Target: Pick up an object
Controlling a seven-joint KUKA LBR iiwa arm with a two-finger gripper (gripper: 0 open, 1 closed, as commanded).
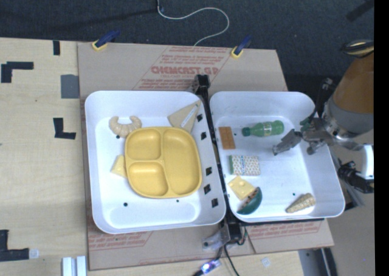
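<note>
My gripper [296,147] hangs over the right side of the right bin [316,183], open, with nothing between its fingers. One finger [283,145] points left toward the bin's middle. A green bottle [263,129] lies on its side just left of and above the gripper, apart from it. Farther left are an orange-brown cracker [227,137] and a small patterned square [245,165]. A yellow cheese wedge [241,188] rests against a dark green piece [252,202] near the front. A tan slice [301,203] lies in the front right corner.
The left bin [103,208] holds a yellow divided plate [163,162], a croissant-like piece [124,125], a pale wedge [185,115] and a yellow wedge [118,166]. The wall between the bins [209,159] carries black clips. The grey arm with its orange band [358,89] comes in from the right.
</note>
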